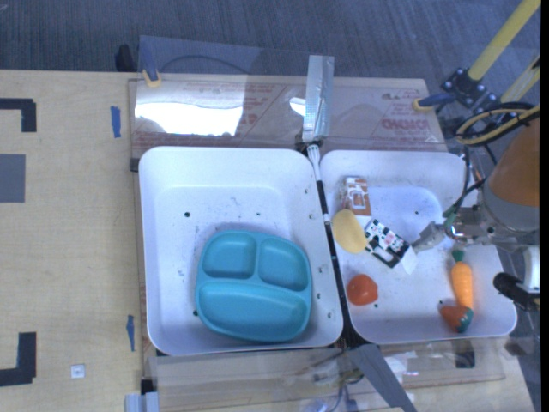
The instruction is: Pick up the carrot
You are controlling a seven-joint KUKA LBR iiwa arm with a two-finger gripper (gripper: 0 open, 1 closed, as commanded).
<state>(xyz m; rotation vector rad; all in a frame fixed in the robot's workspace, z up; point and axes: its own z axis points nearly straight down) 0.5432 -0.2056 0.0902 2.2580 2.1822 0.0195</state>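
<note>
Near the right bin's [412, 166] far right side lay the small orange carrot with a green top [462, 283], lengthwise, just above a red-orange piece with a green end [455, 317]. Beside it, to the upper left, the metal two-finger gripper [437, 233] hung low; whether it was spread or closed could not be told. Judging by this, the approach was under way; next it needed to centre over the carrot and descend.

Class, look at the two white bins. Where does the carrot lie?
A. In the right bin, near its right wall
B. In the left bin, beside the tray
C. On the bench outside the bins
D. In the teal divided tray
A: the carrot lies in the right bin close to its right wall, while the teal tray sits in the left bin.
</note>
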